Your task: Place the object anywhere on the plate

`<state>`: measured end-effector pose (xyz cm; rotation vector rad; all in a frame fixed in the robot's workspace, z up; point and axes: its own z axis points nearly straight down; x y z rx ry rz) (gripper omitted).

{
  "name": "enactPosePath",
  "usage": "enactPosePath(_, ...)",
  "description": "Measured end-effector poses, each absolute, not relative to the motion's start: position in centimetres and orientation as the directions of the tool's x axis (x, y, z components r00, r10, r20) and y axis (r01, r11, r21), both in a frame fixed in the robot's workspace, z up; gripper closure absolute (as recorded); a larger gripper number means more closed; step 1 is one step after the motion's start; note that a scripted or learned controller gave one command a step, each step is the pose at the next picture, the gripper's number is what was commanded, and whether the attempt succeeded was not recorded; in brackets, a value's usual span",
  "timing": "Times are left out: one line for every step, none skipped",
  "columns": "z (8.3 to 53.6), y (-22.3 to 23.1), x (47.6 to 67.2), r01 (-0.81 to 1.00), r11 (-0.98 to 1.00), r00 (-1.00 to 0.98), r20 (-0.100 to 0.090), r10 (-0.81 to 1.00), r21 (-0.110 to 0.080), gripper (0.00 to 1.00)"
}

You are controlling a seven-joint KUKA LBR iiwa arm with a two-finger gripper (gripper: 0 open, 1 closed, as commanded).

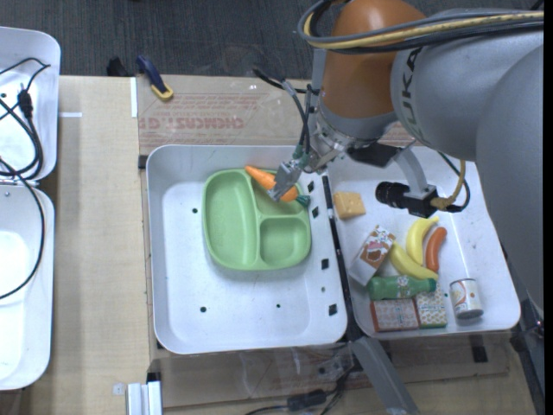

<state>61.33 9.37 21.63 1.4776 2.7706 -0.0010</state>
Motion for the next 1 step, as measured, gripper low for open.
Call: enactPosePath(31.54, 10.38, 65.63, 0.82, 0.572, -0.572, -0.003, 0.82, 0.001, 0.0)
